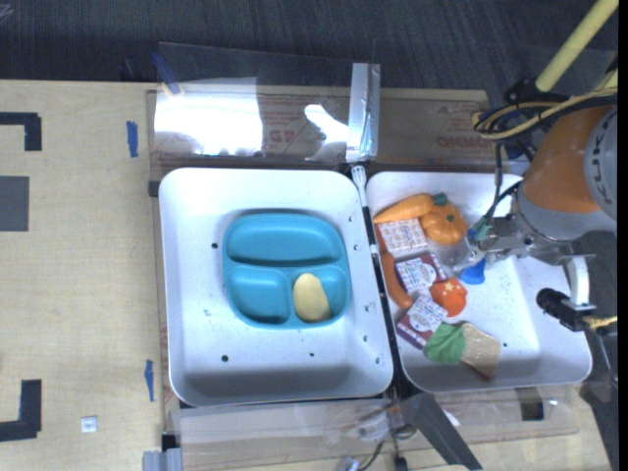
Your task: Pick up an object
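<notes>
Gripper (469,255) low over the right bin's (549,361) clutter.
We cannot tell its opening; the red tomato (450,294) lies just below-left of it, nearly touching.

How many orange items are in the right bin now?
3, maybe more hidden under the arm: a carrot-like piece at the top, a small pumpkin beside it, and a red-orange one mid-pile.

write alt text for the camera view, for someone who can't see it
A grey and orange robot arm reaches from the right over the right white bin, which holds a pile of small toy foods and packets. The left white bin holds a blue divided tray with a yellow egg-shaped object in one compartment.
</notes>
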You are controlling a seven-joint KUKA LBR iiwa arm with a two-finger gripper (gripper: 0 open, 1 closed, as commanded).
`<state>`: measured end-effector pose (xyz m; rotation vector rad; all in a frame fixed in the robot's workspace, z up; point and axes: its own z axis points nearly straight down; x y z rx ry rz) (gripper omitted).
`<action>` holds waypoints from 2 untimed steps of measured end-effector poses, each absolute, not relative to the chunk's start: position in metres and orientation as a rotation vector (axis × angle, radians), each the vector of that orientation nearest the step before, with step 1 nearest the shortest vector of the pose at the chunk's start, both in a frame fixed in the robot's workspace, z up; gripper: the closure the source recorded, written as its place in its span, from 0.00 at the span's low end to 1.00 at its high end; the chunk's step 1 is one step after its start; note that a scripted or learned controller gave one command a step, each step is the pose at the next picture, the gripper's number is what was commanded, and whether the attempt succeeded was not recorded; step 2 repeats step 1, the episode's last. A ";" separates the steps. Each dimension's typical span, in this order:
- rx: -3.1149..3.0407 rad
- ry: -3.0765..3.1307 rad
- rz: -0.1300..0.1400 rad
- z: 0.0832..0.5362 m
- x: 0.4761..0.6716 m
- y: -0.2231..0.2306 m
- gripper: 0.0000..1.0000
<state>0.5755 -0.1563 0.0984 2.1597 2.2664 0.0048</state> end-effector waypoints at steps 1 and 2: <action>1.772 2.611 -0.009 0.086 0.621 -0.191 1.00; 1.772 2.611 -0.009 0.086 0.621 -0.191 1.00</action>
